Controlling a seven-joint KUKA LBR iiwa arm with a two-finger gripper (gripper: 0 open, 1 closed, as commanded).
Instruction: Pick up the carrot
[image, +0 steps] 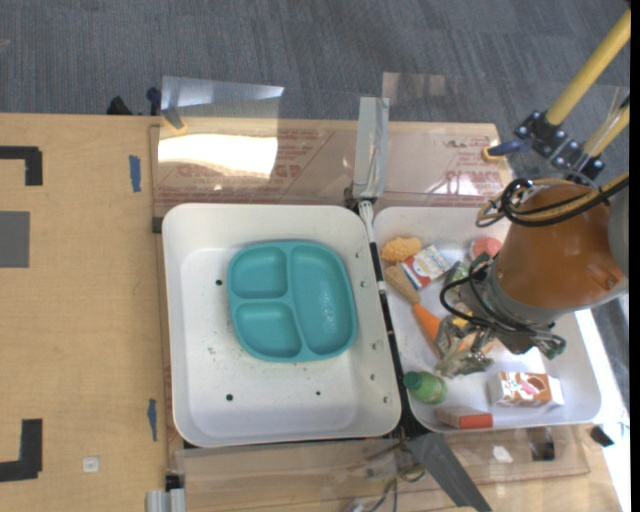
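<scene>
One arm (555, 245) lowers its hand (462, 352) beside the carrot (428, 321).

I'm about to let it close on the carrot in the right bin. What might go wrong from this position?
Two risks. The small orange carrot lies crowded between a tan bread-like piece and a green round item, so the two-finger gripper may nudge or grab a neighbour. The gripper also seems to sit slightly beside the carrot, so it may close on nothing.

- A teal divided plate (292, 299) is seen in the white left bin (190, 330).
- An orange carrot (428, 320) and a green item (426, 387) are seen.
- An orange band (556, 245) is borne by the arm.
</scene>
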